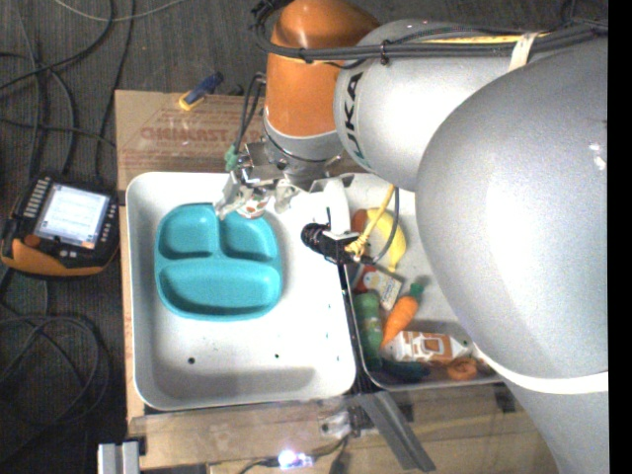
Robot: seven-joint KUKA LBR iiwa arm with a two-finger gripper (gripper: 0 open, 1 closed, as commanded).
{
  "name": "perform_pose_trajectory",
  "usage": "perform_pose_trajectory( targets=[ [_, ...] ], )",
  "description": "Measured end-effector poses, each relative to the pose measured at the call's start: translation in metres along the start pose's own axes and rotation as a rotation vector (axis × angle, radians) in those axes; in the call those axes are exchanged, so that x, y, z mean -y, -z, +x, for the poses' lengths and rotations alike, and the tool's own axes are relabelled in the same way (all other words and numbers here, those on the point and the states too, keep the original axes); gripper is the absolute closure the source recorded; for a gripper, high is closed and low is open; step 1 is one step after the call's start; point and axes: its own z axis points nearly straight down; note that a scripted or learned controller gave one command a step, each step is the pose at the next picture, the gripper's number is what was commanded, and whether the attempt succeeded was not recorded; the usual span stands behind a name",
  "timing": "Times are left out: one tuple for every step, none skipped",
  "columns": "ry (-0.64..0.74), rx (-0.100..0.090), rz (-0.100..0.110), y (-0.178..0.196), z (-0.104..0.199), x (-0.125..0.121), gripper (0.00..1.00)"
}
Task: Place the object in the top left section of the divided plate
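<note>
The gripper [252, 197] hovers over the divided plate's [219, 282] upper edge, with a small whitish object [255, 203] seemingly grasped between the fingers. This looks like the placing step; the top left section [188, 233] lies just left of the fingers, so shift there, then release.

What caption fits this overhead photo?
Robot arm poises its gripper over a blue divided plate in a white bin.

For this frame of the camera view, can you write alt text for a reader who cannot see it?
A grey KUKA arm with an orange band reaches in from the right, its gripper over the top edge of a turquoise divided plate in the left white bin. The right bin holds a toy carrot, a banana and other play food.
</note>
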Motion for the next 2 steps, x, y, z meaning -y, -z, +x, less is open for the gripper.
perform_pose_trajectory(
  targets=[
    [0.004,-0.002,-0.001,0.003,0.019,-0.048,1.0],
    [0.023,0.001,-0.001,-0.01,-0.015,-0.025,1.0]
  ],
)
